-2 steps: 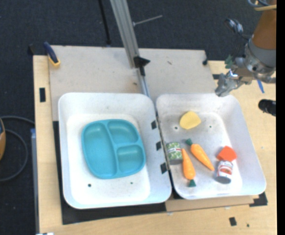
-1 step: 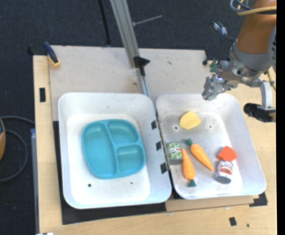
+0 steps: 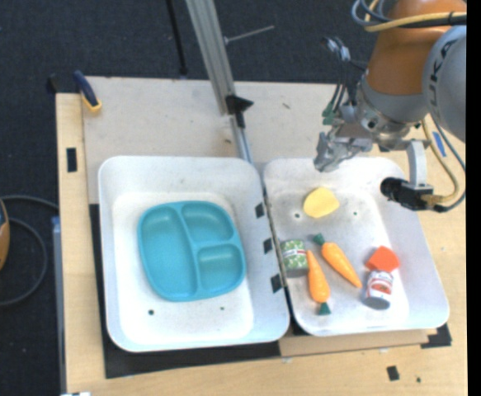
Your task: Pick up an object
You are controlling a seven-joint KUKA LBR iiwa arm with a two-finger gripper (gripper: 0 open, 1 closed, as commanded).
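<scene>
Camera view: blue divided plate (image 3: 192, 250) lies in the left bin (image 3: 116, 180). In the right bin (image 3: 422, 246), a yellow piece (image 3: 321, 202) is the landmark. Below it: green-labelled can (image 3: 294, 256), two carrots (image 3: 318, 280) (image 3: 340, 263), red-capped bottle (image 3: 379, 276). Gripper (image 3: 329, 157) hangs just above the landmark, holding nothing; finger spread cannot be told.

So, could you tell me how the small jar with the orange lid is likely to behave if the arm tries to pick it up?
The jar lies on its side in the right bin, so it will probably roll if nudged. Its rounded body looks smooth, so it could slip from a shallow grip. It looks small and is probably light.
</scene>
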